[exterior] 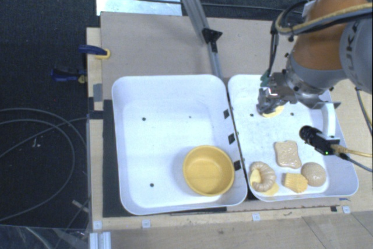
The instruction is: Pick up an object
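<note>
step in hand: closing on a pick in the right bin (pixel 344 183). to do it well, judged: keep the tool (pixel 269 103) vertical, centre it over the small yellow piece (pixel 273 112), close fully before lifting. the tool is down at the bin floor; the yellow piece pokes out directly beneath its tip, apparently touching. finger spread: cannot tell, wrist hides it. other objects lie well below the tool, near the bin's front edge.
</note>
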